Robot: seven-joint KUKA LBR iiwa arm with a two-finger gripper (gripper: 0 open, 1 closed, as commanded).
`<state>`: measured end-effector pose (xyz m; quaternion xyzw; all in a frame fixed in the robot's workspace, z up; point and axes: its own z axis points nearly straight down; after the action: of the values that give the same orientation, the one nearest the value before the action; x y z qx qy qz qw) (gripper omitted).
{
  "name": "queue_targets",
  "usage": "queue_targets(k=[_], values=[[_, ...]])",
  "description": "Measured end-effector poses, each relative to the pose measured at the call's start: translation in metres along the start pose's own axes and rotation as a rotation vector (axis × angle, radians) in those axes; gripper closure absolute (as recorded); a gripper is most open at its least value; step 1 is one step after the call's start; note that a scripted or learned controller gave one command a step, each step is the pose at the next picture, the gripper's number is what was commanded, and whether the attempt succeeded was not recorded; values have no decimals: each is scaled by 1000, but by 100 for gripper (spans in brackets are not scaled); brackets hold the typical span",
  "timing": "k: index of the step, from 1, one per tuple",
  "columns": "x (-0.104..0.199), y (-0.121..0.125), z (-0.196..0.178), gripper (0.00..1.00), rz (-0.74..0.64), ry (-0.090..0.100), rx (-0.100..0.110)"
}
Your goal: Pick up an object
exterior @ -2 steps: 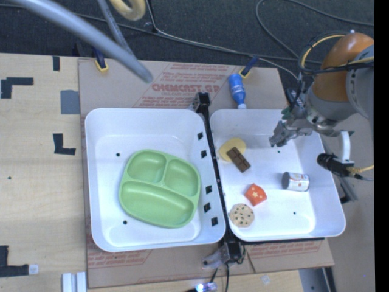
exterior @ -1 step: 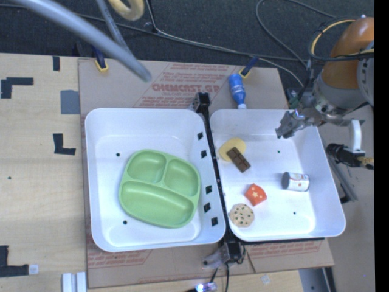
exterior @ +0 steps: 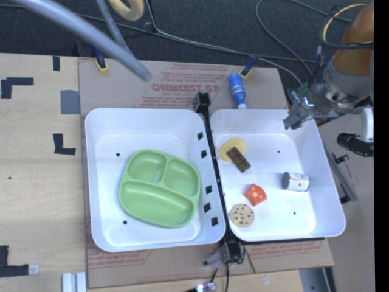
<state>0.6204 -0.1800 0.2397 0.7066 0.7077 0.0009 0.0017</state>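
Nearest the camera, in the right bin (exterior: 325, 181), a round tan cookie (exterior: 242, 215) dotted with dark chips lies close to the near wall, hard by the divider (exterior: 208, 163) where the two bins meet. Just beyond the cookie sits a small red-orange block (exterior: 256, 194), and further from the divider, toward that bin's outer wall, a little white-and-grey can (exterior: 295, 181) lies on its side. Farther back again, close to the divider, a brown chocolate bar (exterior: 239, 159) rests across a yellow rounded piece (exterior: 233, 145), the two touching. On the other side of the divider, the left bin (exterior: 97, 163) holds a green sectioned plate (exterior: 161, 188), lying flat and taking up most of the floor. Both bins sit on a cardboard sheet (exterior: 176, 81) over the wooden table (exterior: 36, 175). Past the divider's far end, a blue-and-white bottle (exterior: 237, 90) lies on the cardboard outside the bins. At the right bin's far outer corner the pincer (exterior: 296, 117) hangs above the rim, well apart from every object; it looks dark and small here, and I cannot tell whether it is wide or narrow. Nothing is visible in it.
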Motion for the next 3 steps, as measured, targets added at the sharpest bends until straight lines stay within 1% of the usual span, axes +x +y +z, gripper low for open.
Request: queue_targets(k=[1, 2, 3], values=[[57, -12, -1, 100, -4, 3, 5], [111, -8, -4, 100, -5, 3, 4], [156, -19, -5, 100, -4, 2, 6]])
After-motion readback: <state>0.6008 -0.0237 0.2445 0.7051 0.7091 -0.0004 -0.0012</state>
